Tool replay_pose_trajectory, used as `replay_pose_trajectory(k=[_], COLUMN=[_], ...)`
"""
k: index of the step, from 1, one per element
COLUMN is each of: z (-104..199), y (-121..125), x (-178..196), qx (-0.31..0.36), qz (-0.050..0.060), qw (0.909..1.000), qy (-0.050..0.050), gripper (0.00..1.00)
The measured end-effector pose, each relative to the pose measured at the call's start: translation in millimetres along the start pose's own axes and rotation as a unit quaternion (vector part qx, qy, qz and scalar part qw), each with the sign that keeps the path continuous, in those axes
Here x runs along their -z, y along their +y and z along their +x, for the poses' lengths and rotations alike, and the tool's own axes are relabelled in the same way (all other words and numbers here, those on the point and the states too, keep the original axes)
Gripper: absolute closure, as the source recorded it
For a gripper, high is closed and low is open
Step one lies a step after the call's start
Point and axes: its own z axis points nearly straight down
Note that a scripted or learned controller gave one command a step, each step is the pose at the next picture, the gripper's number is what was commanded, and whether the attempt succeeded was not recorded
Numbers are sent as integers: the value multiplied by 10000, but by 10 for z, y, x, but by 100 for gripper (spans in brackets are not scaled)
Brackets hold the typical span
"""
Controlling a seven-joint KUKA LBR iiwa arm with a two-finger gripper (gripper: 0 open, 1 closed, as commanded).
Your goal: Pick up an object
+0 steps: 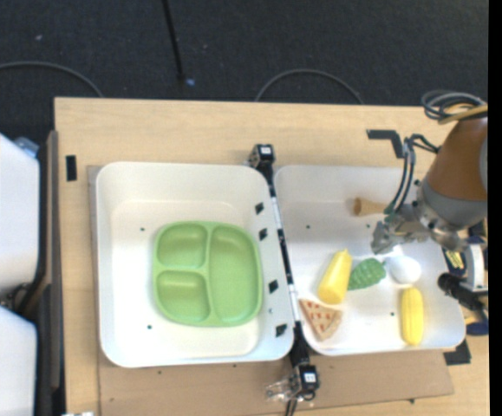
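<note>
Fingers (387,243) low in right bin (320,189), opening can't tell, just above green toy (368,274) & white ball (403,269).

We count two white bins (120,232) on the tabletop (181,124). We count one green divided tray (207,273), two yellow toy pieces (335,276), one green leafy piece (368,274), one white piece (402,269), one pizza slice (322,319) and one small tan piece (365,205).

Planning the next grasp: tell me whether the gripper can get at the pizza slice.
Probably yes. The pizza slice lies uncovered in the right bin's near corner; the yellow pepper just beside it might crowd the gripper.
</note>
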Motion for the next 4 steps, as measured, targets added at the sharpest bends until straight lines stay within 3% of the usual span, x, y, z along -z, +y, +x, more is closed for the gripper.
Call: replay_pose_trajectory(k=[3,4], z=[-88,399], y=[77,66], x=[1518,1567], qx=[31,45], qz=[-10,10], qw=[10000,10000], qy=[-5,8], gripper=[100,100])
